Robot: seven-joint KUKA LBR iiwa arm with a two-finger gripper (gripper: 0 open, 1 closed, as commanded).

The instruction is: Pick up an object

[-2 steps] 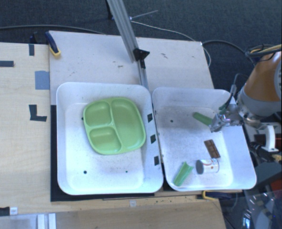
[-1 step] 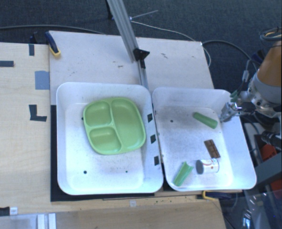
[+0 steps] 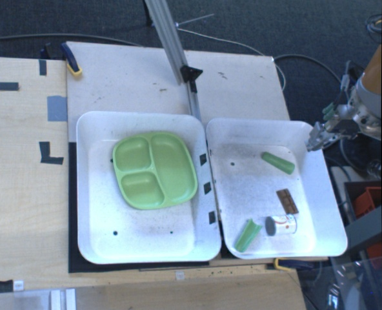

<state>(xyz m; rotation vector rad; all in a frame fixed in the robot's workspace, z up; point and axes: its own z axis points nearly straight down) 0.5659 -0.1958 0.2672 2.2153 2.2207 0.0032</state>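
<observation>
Two bins side by side on the counter (image 3: 23, 192), touching along their inner rims.

Left bin (image 3: 88, 237): divided plate (image 3: 155, 170) lying flat, toward the far half.

Right bin (image 3: 320, 237): four items. Short cylinder (image 3: 278, 163) at the far side, near the right wall. Small flat block (image 3: 287, 201) nearer, below the cylinder. Round-capped small item (image 3: 278, 225) just beyond the block, toward the near rim. Second stick-shaped piece (image 3: 247, 236) left of it, tilted, close to the near rim.

Claw (image 3: 317, 136) at the right bin's far right corner, over the rim. Clamp (image 3: 71, 61) on the counter's far left edge.
</observation>
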